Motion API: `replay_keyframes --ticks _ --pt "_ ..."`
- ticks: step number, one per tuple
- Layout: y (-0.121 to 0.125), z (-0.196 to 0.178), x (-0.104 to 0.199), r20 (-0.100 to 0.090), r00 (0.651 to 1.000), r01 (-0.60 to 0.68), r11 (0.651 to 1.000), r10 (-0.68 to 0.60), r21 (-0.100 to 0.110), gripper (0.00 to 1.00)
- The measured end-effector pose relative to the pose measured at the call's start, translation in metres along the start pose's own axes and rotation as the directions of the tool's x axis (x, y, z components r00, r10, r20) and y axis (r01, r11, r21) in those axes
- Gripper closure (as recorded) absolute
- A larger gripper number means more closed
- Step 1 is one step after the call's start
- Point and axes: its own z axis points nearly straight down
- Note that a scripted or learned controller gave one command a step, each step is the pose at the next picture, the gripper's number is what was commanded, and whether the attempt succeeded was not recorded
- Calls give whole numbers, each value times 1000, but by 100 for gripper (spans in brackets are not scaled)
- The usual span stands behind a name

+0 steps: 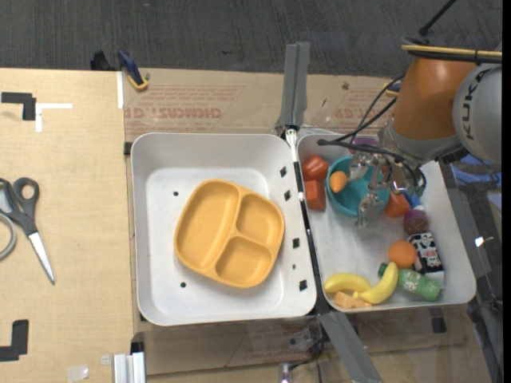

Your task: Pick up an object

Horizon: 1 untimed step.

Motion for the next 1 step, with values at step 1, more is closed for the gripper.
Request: replay_keyframes --ticks 1 --pt "11 0 -3 -10 998 -60 998 60 11 0"
